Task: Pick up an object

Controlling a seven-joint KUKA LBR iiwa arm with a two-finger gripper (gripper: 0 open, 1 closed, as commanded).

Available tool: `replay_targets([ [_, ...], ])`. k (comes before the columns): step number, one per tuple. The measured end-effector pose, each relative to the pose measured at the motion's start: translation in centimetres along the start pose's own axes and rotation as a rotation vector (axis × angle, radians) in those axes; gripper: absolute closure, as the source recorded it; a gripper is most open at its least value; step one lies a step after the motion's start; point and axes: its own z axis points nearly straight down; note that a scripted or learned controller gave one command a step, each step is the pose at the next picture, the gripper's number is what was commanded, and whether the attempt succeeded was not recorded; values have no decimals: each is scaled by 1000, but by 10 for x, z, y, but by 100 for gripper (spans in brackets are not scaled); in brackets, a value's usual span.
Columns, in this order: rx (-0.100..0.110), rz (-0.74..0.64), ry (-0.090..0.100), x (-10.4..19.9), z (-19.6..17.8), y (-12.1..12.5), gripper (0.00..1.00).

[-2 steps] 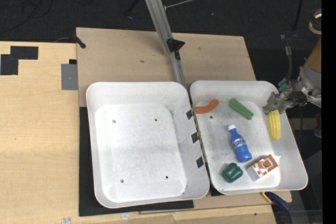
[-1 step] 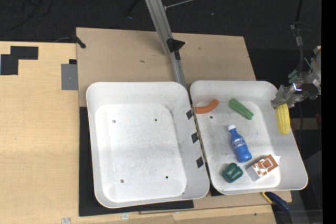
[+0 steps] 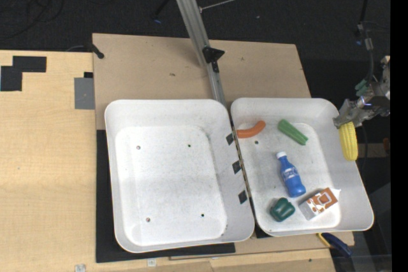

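My gripper [image 3: 349, 119] reaches in at the right edge, over the right bin's [image 3: 357, 216] right rim. It is shut on the top end of a long yellow toy [image 3: 349, 142], which hangs below it across that rim. In the right bin lie an orange sausage [image 3: 250, 130], a green block [image 3: 292, 132], a blue bottle [image 3: 291, 174], a dark green lump [image 3: 282, 209] and a small orange-and-white box [image 3: 319, 202].
The left bin [image 3: 118, 156] adjoins the right one, with black clips [image 3: 236, 166] along the shared wall. A slanted aluminium rail [image 3: 191, 16] rises behind the bins. A light wooden bench top [image 3: 44, 156] lies to the left.
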Motion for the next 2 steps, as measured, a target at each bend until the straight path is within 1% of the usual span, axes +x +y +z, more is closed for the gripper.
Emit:
replay_targets([
  [1, 3, -4, 3, 56, -2, 3, 100],
  [2, 5, -3, 3, 107, 14, 3, 100],
])
